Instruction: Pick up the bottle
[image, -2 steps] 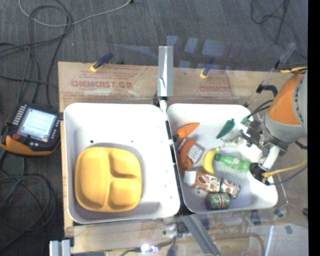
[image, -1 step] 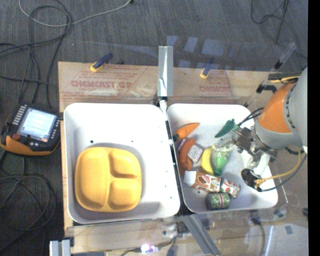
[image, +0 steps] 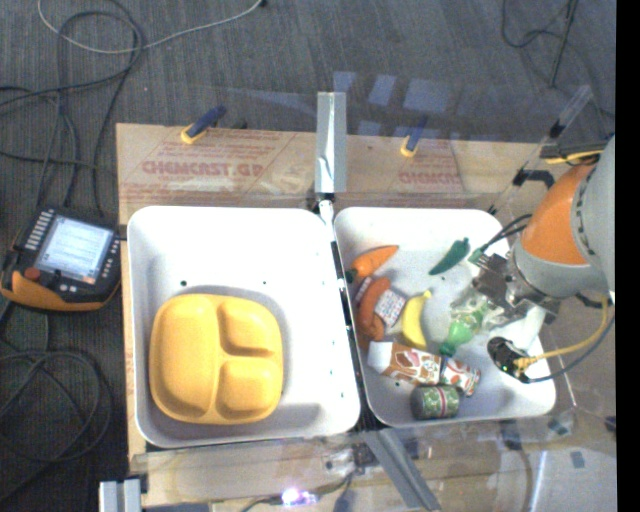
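Nearest your lens, the small green can (image: 435, 402) lies on its side at the right bin's (image: 520, 398) front edge. Your clear plastic bottle (image: 462, 322), green at its base, lies mid-bin beside the yellow banana (image: 414, 318). The gripper (image: 497, 285) sits right over it, fingers impossible to read.

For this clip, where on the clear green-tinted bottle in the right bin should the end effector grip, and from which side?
Probably across the bottle's clear body, coming straight down from above. It lies on its side on the floor of the right bin, green cap end toward the banana, so its long flanks offer the narrowest span. The end effector sits over it.
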